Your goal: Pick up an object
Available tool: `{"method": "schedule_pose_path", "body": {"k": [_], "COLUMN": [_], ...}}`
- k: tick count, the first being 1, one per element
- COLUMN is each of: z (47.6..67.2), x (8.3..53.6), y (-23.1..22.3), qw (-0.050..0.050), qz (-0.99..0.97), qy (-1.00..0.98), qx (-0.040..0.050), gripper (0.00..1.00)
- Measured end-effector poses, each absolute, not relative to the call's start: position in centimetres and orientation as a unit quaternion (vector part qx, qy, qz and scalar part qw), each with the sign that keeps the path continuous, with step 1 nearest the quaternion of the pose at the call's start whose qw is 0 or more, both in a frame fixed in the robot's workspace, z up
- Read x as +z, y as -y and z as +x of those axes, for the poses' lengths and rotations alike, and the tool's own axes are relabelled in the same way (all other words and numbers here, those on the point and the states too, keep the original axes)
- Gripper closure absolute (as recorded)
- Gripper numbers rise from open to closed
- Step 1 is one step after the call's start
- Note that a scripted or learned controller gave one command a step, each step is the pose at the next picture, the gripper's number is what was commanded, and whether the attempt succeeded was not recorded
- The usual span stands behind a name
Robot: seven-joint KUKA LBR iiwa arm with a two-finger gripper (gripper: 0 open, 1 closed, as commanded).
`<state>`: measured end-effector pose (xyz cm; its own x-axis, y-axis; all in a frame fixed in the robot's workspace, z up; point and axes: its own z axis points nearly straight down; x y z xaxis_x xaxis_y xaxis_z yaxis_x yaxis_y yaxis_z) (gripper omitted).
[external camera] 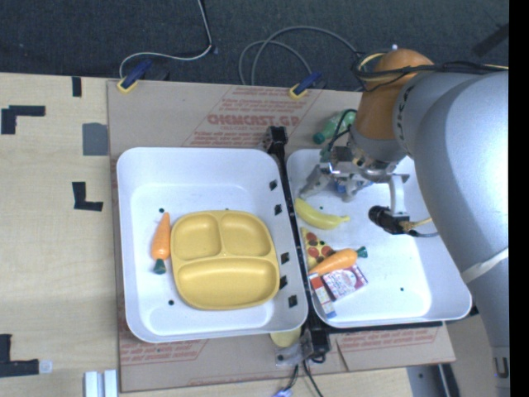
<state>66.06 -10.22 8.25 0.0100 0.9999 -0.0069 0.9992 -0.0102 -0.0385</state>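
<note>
My gripper point(326, 190) hangs over the back left part of the right bin point(413, 304). Its two grey fingers are spread apart with nothing between them, so it is open. Just below its fingertips lies a yellow banana point(321, 216). Nearer the front of that bin are an orange carrot with a green top point(335, 260), a red and white packet point(341, 284) and some small coloured pieces point(315, 241). In the left bin point(132, 180) sit a yellow divided plate point(225, 257) and a second orange carrot point(160, 237) beside it.
A green object point(334, 127) lies at the back edge of the right bin, partly behind the arm. A black divider point(283, 213) with clips runs between the bins. Cables point(273, 52) and two clamps point(132, 78) sit behind the bins.
</note>
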Motion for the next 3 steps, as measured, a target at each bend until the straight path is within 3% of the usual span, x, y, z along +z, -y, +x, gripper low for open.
{"method": "schedule_pose_path", "body": {"k": [1, 2, 3], "z": [66.0, 64.6, 66.1], "x": [8.2, 8.5, 8.3], "y": [10.3, 9.8, 10.4], "qw": [0.012, -0.001, 0.02], "qz": [-0.71, -0.708, -0.709], "qy": [0.704, 0.706, 0.705], "qx": [0.0154, 0.0018, 0.0125], "gripper": [0.0, 0.0, 0.0]}}
